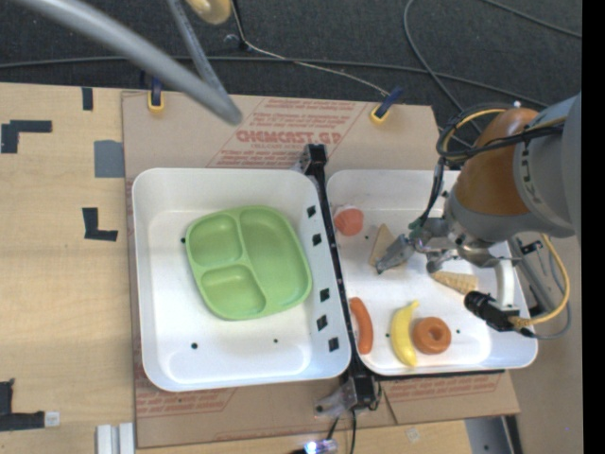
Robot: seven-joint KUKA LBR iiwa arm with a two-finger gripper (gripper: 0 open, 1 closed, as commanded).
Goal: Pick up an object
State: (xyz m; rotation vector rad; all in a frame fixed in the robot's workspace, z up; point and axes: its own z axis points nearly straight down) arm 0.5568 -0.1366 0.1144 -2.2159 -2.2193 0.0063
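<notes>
My gripper (395,257) hangs low over the middle of the right bin (492,353), reaching in from the right. A tan wedge-shaped piece (383,240) lies right against its tip on the upper left; I cannot tell if it is touched. An orange-red round piece (349,220) sits near the bin's upper left corner. Along the front lie an orange carrot-like stick (361,323), a yellow banana (405,333) and a brown-orange doughnut (435,335). A pale waffle cone (457,281) lies just below the wrist.
The left bin (156,282) holds a green divided plate (249,261). A black divider (326,253) runs between the bins. Cables loop around the arm's wrist (501,183) at the right. A blurred grey bar (123,41) crosses the top left.
</notes>
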